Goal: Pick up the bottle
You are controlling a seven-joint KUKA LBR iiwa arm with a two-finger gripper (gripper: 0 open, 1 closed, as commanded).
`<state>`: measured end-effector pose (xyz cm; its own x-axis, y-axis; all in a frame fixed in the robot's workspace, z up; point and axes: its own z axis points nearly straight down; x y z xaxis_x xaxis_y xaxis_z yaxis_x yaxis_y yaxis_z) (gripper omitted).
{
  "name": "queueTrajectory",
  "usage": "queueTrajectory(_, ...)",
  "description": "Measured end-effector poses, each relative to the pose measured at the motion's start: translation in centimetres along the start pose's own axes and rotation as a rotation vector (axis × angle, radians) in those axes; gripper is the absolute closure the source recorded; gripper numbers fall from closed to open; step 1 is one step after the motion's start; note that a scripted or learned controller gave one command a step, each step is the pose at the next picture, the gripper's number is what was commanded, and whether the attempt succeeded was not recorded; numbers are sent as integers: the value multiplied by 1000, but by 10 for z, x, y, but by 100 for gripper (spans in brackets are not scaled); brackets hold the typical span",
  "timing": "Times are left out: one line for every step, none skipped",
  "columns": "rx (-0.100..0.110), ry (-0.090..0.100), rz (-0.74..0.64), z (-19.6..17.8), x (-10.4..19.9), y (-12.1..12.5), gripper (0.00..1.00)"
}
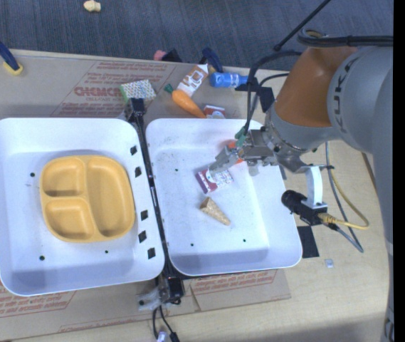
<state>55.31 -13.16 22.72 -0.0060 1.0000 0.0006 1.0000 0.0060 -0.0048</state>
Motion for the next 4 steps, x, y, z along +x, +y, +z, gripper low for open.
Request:
queueTrajectory(2,0,99,36,71,24,0)
queueTrajectory(5,1,97,26,71,24,100)
queueTrajectory(2,0,165,37,134,-28,100)
queueTrajectory(2,0,252,37,102,-77,100)
